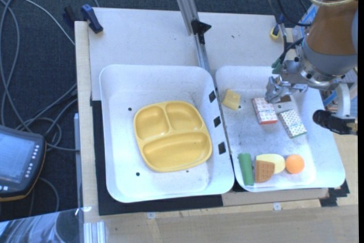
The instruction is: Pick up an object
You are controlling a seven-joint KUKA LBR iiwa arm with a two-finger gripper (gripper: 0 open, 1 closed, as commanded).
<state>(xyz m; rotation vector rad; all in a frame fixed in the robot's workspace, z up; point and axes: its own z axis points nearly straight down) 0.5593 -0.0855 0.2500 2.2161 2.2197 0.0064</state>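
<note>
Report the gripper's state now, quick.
Two-finger gripper: open or shut cannot be told; it hangs in the right white bin, just above the small red-and-white box, with nothing visibly held.

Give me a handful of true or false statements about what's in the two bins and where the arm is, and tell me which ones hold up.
1. The yellow divided plate lies in the left bin. True.
2. The orange ball sits on the yellow divided plate. False: it lies in the right bin, near that bin's front edge.
3. The green cylinder lies in the right bin beside the waffle-shaped piece. True.
4. The gripper hangs over the left bin. False: it is over the right bin, near the red and white box.
5. The small yellow block lies near the right bin's left wall. True.
</note>
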